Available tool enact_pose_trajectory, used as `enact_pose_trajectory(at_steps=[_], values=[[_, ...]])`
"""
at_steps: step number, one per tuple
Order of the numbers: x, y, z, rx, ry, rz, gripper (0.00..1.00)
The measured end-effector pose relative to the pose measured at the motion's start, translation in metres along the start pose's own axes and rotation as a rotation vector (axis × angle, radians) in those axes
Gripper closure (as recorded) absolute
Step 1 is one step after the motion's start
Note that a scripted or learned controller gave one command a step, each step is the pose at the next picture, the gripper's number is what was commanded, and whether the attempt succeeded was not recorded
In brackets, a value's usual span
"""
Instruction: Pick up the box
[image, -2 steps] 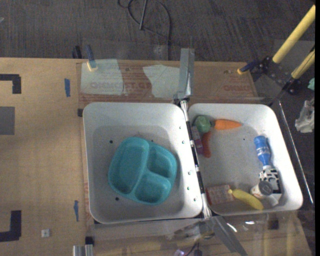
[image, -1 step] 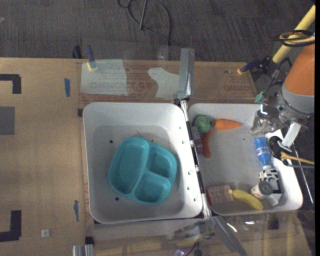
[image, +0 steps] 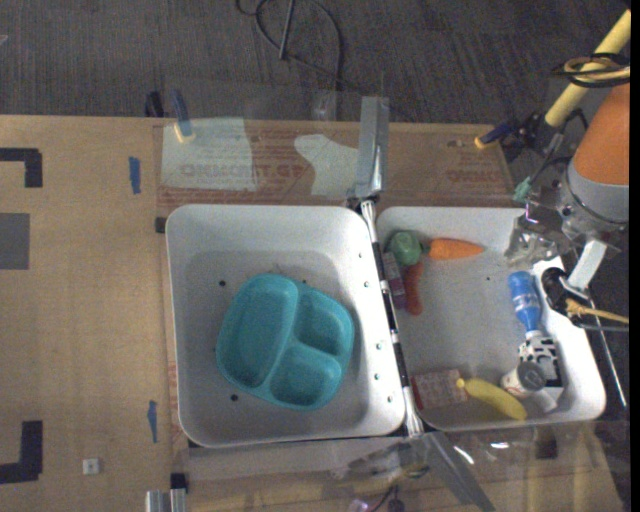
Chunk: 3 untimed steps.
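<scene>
The box (image: 439, 386) is small and brownish-pink. It lies flat in the near left corner of the right bin (image: 470, 310), touching the left end of a yellow banana (image: 493, 398). My gripper (image: 533, 238) hangs over the far right corner of that bin, below the orange band of the arm (image: 608, 150). It is well away from the box, which lies diagonally across the bin from it. Nothing shows in the gripper.
The right bin also holds an orange carrot (image: 456, 249), a green item (image: 405, 247), a red item (image: 412, 288), a blue bottle (image: 524, 300) and a black-and-white object (image: 538, 362). A teal divided plate (image: 286, 341) lies in the left bin (image: 190, 300).
</scene>
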<state>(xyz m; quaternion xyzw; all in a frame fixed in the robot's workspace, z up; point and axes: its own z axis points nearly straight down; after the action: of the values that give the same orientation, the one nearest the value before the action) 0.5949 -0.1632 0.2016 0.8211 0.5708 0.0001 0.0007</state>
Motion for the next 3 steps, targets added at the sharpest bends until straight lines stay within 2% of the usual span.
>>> enact_pose_trajectory(at_steps=[1,2,3], values=[[0.044,0.055,-0.002,-0.001,0.0,0.367,1.0],[0.105,0.015,0.017,0.006,-0.002,0.64,1.0],[0.246,-0.088,-0.019,0.003,0.001,0.785,1.0]])
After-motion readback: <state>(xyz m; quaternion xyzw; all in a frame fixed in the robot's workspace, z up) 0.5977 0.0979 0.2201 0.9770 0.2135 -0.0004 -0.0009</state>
